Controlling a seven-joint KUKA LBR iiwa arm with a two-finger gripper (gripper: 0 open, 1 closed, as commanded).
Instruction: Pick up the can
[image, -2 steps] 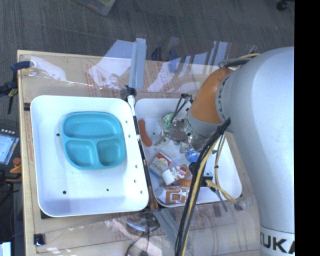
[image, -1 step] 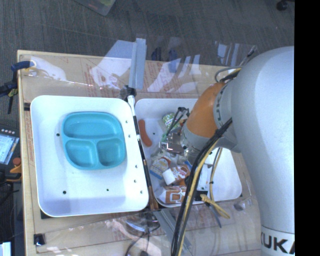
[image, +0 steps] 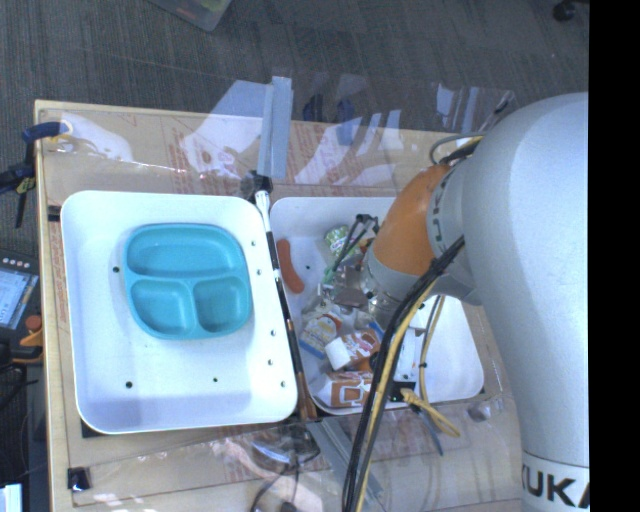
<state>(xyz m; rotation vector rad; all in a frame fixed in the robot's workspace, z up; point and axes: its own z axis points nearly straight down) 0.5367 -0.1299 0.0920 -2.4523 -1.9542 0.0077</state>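
Grey arm (image: 520, 250) reaches down into the right bin (image: 460, 370) beside the blue tray (image: 188, 278), hunting the can, which I cannot pick out in the pile; its grip is hidden.

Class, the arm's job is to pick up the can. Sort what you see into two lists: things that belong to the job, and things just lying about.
Belongs to the job:
- gripper, low in the right bin
- the can: I cannot pick it out in the clutter

Just lying about:
- blue tray in the left bin
- orange stick
- green packet
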